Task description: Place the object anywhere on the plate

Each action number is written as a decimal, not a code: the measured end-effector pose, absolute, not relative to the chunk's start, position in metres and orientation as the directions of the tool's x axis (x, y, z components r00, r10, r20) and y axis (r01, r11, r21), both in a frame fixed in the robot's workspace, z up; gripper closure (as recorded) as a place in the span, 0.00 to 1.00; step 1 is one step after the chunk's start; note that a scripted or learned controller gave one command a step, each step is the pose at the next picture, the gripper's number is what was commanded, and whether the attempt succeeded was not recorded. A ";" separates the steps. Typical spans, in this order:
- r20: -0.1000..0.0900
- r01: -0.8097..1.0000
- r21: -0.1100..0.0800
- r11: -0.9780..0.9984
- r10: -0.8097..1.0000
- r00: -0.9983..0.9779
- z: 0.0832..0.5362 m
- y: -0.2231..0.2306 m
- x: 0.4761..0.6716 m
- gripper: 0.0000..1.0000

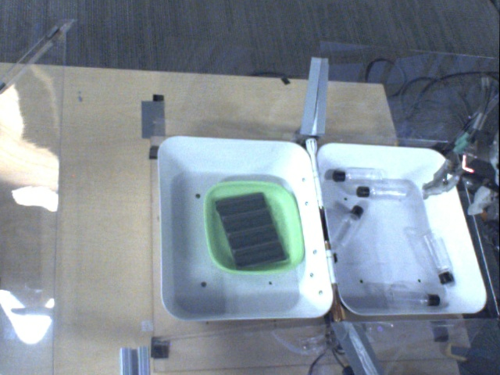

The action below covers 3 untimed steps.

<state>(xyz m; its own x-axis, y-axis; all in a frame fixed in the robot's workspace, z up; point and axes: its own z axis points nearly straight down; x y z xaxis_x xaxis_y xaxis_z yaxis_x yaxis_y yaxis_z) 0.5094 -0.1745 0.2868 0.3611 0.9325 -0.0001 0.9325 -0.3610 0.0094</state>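
Two shallow white bins sit side by side on the wooden table (94, 209), their inner walls touching. The left bin (176, 233) holds a light green plate (215, 244) at its centre. The dark grey ridged object (250, 230) lies flat on that plate, well inside the rim. Its long side is tilted slightly, running from about 11 o'clock to 5 o'clock, with green showing all around it.

The right bin (391, 233) holds several clear tubes with black caps. Two tubes (367, 180) lie close together near its 11 o'clock corner and another tube (349, 219) lies at 9 o'clock, against the wall shared with the left bin. A fourth tube (437, 258) lies at 4 o'clock and a fifth tube (406, 295) lies along the wall at 6 o'clock.

At 2 o'clock from the right bin's centre, the pale grey tip of the arm (441, 176) sits over that bin's rim, well apart from the plate and the object. I cannot tell whether the jaws are apart or together; they are too small and blurred.

A grey metal bar (316, 92) stands at 12 o'clock, above the seam between the bins. Dark cables (414, 84) trail across the floor at 1 o'clock.
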 end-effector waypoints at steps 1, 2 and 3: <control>-0.001 0.912 0.009 -0.410 0.912 0.410 0.298 -0.189 0.489 0.00; 0.000 0.880 0.006 -0.475 0.880 0.475 0.272 -0.188 0.489 0.00; 0.002 0.840 0.012 -0.542 0.840 0.542 0.371 -0.188 0.489 0.00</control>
